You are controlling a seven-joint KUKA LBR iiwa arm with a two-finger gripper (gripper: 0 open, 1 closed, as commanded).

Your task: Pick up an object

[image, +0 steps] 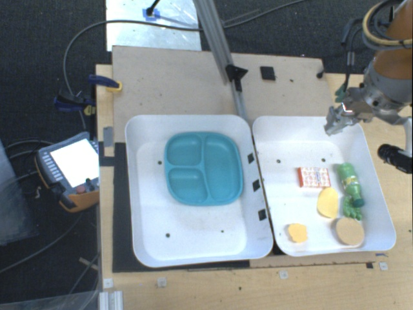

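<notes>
Risk here is mostly crowding: your candidates sit packed in the near right corner of the right bin [284, 141], so a descent onto one can nudge or pinch a neighbour. The bottle [350, 187] lies close along the right wall, leaving little room for a finger on that side, and its near end seems to touch the round disc [350, 232]. The yellow piece [328, 203] sits between the bottle and the carton [313, 177], close to both; whether they touch, you cannot tell. The small orange piece [297, 232] lies apart near the front edge and looks like the cleanest pick, though it is low and could slip. The bottle's long axis runs from far edge to near edge, roughly parallel to the right wall, so you would close across it; which end is the cap is unclear. The carton lies flat, roughly square to the bin. The gripper [337, 123] hovers over the far right corner of that bin, well apart from the objects, holding nothing; its finger opening you cannot tell. The left bin [145, 237] carries only a blue tray [203, 168].
</notes>
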